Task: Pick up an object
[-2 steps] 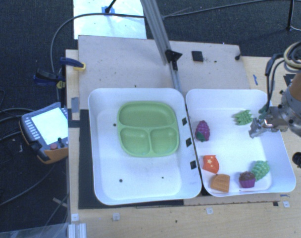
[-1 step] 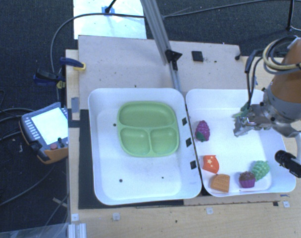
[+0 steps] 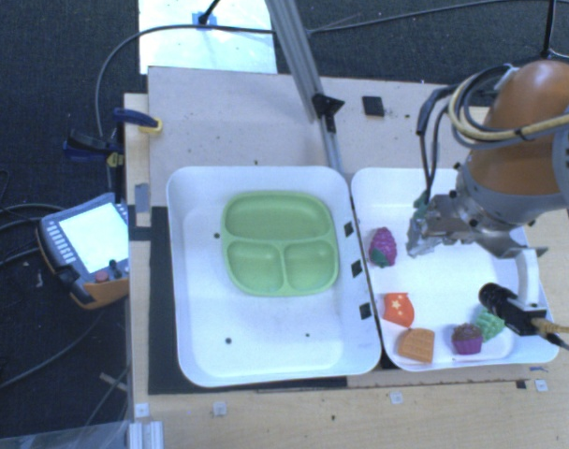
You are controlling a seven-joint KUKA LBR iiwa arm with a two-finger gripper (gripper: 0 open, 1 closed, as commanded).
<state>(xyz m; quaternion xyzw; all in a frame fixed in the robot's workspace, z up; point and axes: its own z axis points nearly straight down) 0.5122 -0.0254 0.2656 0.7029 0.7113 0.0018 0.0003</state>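
The claw (image 3: pixel 421 235) hung low over the right-hand shallow white bin (image 3: pixel 369 187), just beside a purple grape-cluster toy (image 3: pixel 383 247); whether it was wide or narrow could not be told. Nearer the front wall of that bin lay a red block with a yellow star (image 3: pixel 399 308), an orange waffle-textured square (image 3: pixel 416 344), a small purple cup-shaped toy (image 3: pixel 467 339) and a green knobbly piece (image 3: pixel 490 325). The left-hand white bin (image 3: pixel 196 340) held a green divided plastic plate (image 3: pixel 281 243).

Pale bench (image 3: pixel 238 120) bears two white bins (image 3: pixel 200 335) side by side
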